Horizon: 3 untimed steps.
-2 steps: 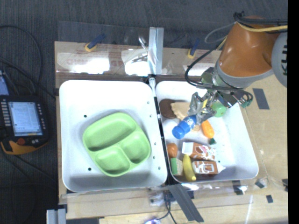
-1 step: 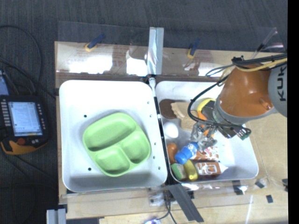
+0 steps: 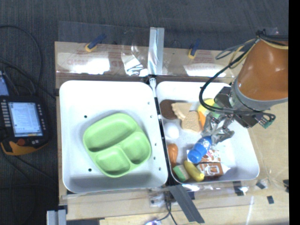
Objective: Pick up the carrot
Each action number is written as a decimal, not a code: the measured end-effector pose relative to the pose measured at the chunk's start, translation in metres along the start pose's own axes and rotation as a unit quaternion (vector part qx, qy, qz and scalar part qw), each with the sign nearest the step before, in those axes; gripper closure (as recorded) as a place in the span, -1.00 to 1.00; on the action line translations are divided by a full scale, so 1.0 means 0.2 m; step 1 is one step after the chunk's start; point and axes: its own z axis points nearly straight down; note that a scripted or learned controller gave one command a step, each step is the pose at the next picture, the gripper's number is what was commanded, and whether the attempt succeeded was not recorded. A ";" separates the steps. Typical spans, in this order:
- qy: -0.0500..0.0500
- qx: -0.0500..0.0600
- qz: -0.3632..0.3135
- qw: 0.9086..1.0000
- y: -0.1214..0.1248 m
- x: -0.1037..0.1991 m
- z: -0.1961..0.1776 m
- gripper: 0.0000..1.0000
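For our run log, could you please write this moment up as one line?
task: pick up carrot | gripper: over right bin, above blue bottle | carrot: by bin's left wall, untouched | green tray: left bin

We see the gripper (image 3: 219, 131) over the right bin (image 3: 243, 163). The carrot (image 3: 173, 152) lies to its left, the divided plate (image 3: 117, 144) farther left in the other bin (image 3: 75, 125).

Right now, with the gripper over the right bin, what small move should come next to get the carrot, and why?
Probably shift the gripper toward the bin divider and nearer the front: it hangs above the blue bottle, while the carrot lies apart by the right bin's left wall.
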 end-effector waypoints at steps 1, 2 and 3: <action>0.004 -0.007 -0.151 0.989 -0.11 0.04 0.59 1.00; -0.002 0.001 -0.392 0.920 -0.24 -0.03 0.66 1.00; -0.001 -0.003 -0.450 0.893 0.02 -0.05 0.11 1.00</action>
